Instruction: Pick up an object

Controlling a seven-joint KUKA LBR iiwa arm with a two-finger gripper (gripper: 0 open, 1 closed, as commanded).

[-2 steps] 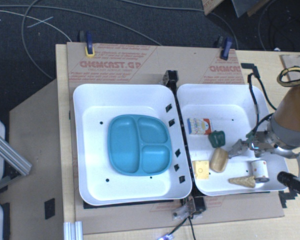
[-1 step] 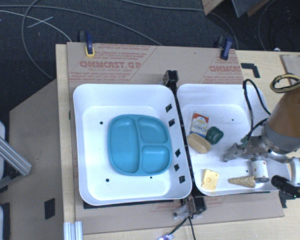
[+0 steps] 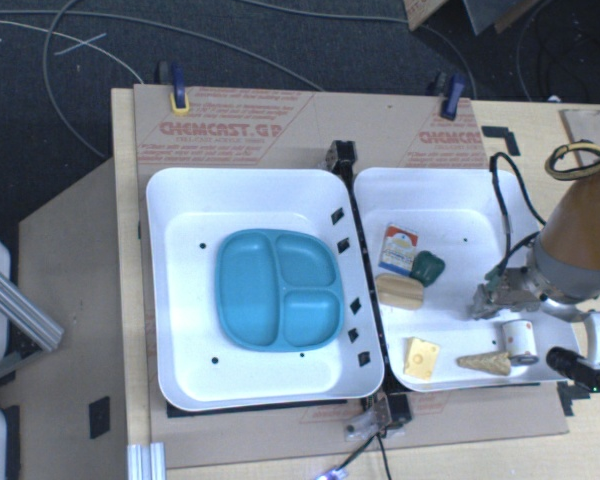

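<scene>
The right bin (image 3: 450,193) holds several small objects. A white, red and blue carton (image 3: 399,249) lies near its left wall, with a dark green piece (image 3: 428,267) touching its right side. Below them rests a tan bread-like block (image 3: 400,292). A yellow cheese wedge (image 3: 421,357) and a tan cone-shaped piece (image 3: 485,364) lie along the front wall. My gripper (image 3: 490,300) hangs low over the right half of this bin, right of the tan block and above the cone piece. Nothing shows in its grasp.
The left bin (image 3: 170,268) bears a blue divided plate (image 3: 278,289). A black divider with clips (image 3: 352,258) runs between the bins. A black cable (image 3: 505,203) loops over the right bin's back corner. The arm's orange band (image 3: 585,218) covers the right wall.
</scene>
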